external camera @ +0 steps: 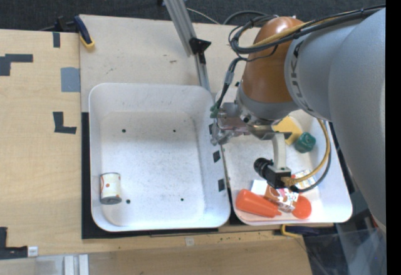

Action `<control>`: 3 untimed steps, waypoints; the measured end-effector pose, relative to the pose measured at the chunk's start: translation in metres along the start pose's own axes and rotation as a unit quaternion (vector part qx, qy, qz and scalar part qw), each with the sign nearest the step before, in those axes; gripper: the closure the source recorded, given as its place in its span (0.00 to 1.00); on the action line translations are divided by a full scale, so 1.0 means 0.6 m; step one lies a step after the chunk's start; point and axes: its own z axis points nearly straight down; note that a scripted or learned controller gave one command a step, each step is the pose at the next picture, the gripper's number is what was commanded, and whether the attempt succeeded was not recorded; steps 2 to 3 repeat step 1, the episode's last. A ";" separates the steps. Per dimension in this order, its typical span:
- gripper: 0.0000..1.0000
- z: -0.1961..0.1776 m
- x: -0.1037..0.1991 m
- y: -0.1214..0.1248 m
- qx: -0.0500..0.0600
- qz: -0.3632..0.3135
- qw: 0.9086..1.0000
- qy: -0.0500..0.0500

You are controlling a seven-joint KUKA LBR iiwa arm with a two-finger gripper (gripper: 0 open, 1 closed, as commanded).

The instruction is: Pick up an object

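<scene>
My gripper [219,128] hangs low over the left edge of the right bin [341,205], close to the wall shared with the left bin [150,95]; the arm's bulk hides what lies beneath it. An orange carrot-shaped toy [255,203] lies at the right bin's front, with a second orange piece [301,207] beside it. A yellow block [289,125] and a small green object [306,141] sit just right of the wrist. A small white and brown can [110,188] stands in the left bin's front left corner, far from the gripper.
A slanted metal rail [178,7] reaches down from the top to the bins' shared back corner. A blue and yellow clamp [84,32] lies on the bench at the back left. Cables loop over the orange wrist band [269,67].
</scene>
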 end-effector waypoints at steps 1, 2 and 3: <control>1.00 0.000 0.086 0.019 0.000 0.000 1.000 0.000; 1.00 0.000 0.086 0.019 0.000 0.000 1.000 0.000; 1.00 0.000 0.086 0.019 0.000 0.000 1.000 0.000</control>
